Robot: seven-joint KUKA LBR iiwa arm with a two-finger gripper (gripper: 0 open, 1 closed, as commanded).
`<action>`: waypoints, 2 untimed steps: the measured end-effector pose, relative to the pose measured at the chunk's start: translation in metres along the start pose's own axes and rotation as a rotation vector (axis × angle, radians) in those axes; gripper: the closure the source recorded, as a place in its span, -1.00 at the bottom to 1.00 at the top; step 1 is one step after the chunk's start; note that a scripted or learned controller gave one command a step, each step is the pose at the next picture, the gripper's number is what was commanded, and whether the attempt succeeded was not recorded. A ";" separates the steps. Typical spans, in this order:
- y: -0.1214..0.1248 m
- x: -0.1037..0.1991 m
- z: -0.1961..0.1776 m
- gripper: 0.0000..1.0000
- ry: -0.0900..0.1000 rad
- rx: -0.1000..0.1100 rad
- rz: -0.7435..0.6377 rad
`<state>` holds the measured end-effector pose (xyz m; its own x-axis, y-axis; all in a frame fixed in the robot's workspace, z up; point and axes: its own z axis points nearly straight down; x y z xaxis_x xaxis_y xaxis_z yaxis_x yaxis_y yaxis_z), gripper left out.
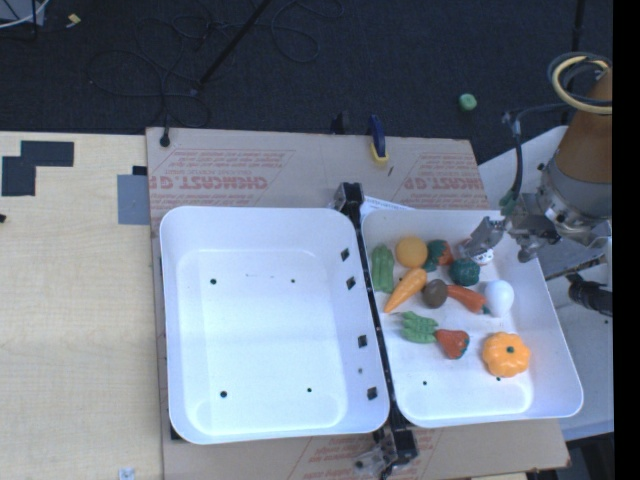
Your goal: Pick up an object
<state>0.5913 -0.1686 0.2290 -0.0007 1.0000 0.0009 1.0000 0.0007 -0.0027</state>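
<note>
The right bin holds several toy foods: a green cucumber, an orange ball, a carrot, a teal ball, a brown ball, a white egg, a green leafy piece, a red piece and an orange pumpkin. My gripper hangs over the bin's far right part, just above the teal ball and the egg. Its fingers stand apart with nothing between them.
The left bin sits beside the right one, joined by a black divider. Both rest on a cardboard sheet. A blue and yellow clamp sits at the sheet's far edge. The arm's orange band rises at the right.
</note>
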 end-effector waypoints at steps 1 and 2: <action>-0.021 0.052 0.149 -1.00 0.002 0.006 -0.003; -0.019 0.048 0.132 1.00 0.001 0.003 0.005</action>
<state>0.5718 -0.1204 0.0968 0.0041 1.0000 0.0014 1.0000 -0.0041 -0.0058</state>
